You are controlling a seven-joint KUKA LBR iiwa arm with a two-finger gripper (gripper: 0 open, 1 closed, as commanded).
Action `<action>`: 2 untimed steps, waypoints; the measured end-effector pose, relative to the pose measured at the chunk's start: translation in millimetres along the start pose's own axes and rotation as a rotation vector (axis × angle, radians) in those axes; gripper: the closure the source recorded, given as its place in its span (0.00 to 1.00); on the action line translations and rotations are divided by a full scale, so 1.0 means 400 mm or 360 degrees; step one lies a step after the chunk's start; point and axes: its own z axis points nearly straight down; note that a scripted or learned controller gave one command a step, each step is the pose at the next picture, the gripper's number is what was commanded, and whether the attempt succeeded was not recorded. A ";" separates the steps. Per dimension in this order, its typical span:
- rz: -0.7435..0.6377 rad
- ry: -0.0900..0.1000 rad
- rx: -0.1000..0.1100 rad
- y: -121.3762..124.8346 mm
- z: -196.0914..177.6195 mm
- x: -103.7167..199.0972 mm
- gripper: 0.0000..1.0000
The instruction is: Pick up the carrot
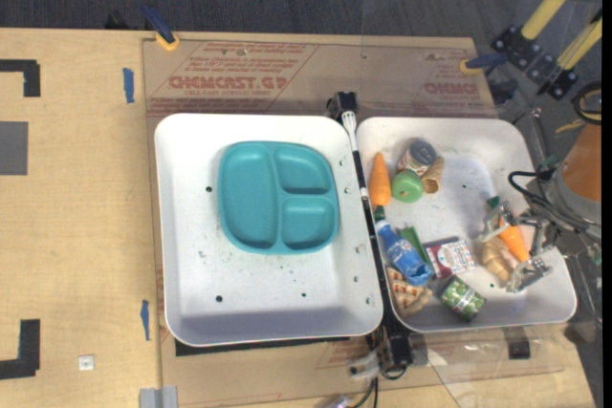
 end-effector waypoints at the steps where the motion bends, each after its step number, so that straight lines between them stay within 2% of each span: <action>1: -0.0430 -0.0007 0.0008 0.051 0.020 0.035 0.00; 2: 0.0137 -0.0001 -0.0003 0.052 0.021 0.027 0.00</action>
